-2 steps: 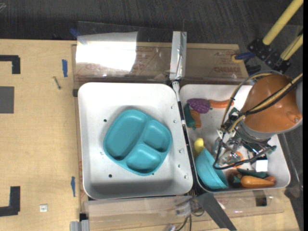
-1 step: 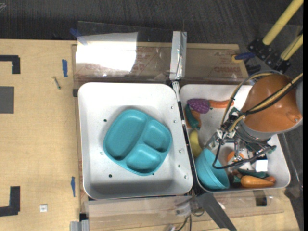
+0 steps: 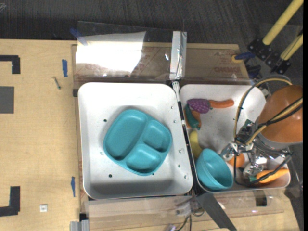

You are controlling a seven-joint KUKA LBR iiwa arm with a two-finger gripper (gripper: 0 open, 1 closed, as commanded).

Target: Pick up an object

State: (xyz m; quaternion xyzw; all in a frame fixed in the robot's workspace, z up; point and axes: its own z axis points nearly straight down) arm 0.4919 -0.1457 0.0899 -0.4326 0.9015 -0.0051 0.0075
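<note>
One arm in play, its gripper [image 3: 250, 170] low in the near right corner of the right bin [image 3: 219, 124]. Cabling and wrist hardware crowd that corner, so I cannot tell the claw's state or whether anything sits in it.

An orange carrot-like piece [image 3: 272, 176] lies just right of the claw, touching or nearly so, long axis roughly across the bin and slightly raised to the right. It looks smooth, tapered plastic. My judgement: this is the likeliest target, and a grasp would need to close across its short width.

Just left of the claw sits a teal bowl [image 3: 213, 169], tipped on its side, glossy, round-rimmed. Beyond it, along the bin's left wall, a yellow rounded piece [image 3: 194, 141]. At the far end lie a purple knobbly item [image 3: 199, 105] and an orange sausage-shaped item [image 3: 222, 103], well apart from the claw.

Left bin [image 3: 91, 129] holds a teal divided plate [image 3: 138, 141], three compartments, smooth
</note>
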